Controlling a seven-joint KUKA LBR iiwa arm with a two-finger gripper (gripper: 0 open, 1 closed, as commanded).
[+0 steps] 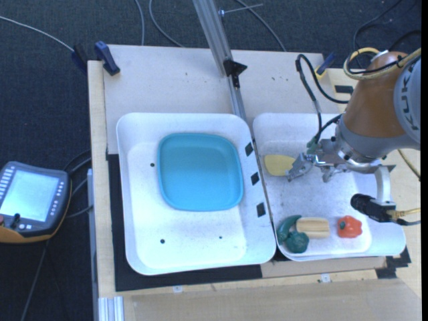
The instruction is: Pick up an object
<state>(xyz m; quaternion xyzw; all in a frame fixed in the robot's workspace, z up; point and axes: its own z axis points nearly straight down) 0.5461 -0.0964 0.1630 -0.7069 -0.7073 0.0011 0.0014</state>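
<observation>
Broadly, the counter (pixel 167 79) carried two shallow white bins side by side. The left bin (pixel 134 246) held a square turquoise plate (pixel 200 171) lying flat near its middle, well apart from everything else. The right bin (pixel 281 129) sat just beside it, and a slanted metal rail (pixel 214 29) ran down from the top of the view to the seam between the two.

The arm (pixel 381 109), grey with an orange band, reached in from the right and hung over the right bin. Its tool (pixel 302 168) sat low over the upper part of that bin, just right of a pale yellow piece (pixel 277 164) lying by the bin's left wall; whether they touched could not be told. The view was too coarse to tell if the tool stood open or closed, and nothing could be seen between its tips.

Along the near edge of the right bin lay three smaller things in a row: a dark green piece (pixel 292 234) at the left, a tan block (pixel 313 227) touching it, and a red-orange tomato-like piece (pixel 349 227) a little further right. A handheld pendant (pixel 30 199) rested on the floor at far left.
</observation>
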